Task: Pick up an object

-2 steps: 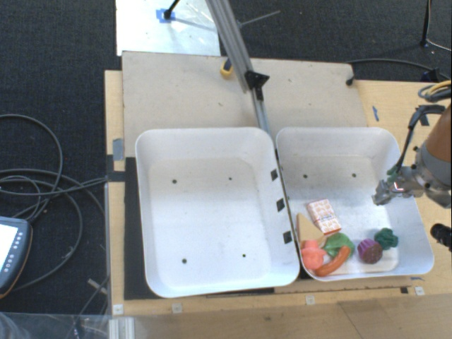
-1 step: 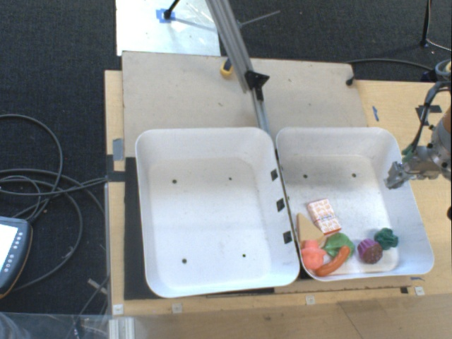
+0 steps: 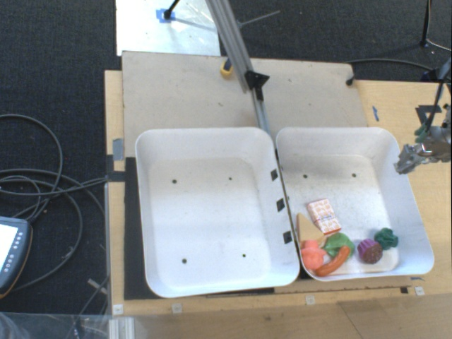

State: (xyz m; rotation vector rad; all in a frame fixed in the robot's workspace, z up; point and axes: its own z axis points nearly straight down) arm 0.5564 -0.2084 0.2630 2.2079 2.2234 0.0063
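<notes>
Several small toy foods lie in the near corner of the right bin (image 3: 353, 168): a pink and white box (image 3: 323, 215), a tan wedge (image 3: 304, 226), an orange-pink piece (image 3: 311, 252), a green leafy piece (image 3: 340, 244), an orange carrot (image 3: 334, 261), a purple piece (image 3: 369, 250) and a dark green broccoli (image 3: 386, 238). My gripper (image 3: 411, 158) hangs at the right edge of the view, over the right bin's right rim. It is well above and to the right of the toys, touching none of them.
The left bin (image 3: 205, 210) sits beside the right one, their rims meeting in the middle. A grey metal pole (image 3: 236, 44) slants down from the top to the bins' far junction. Cables (image 3: 42, 189) and a tablet (image 3: 10, 249) lie on the floor at left.
</notes>
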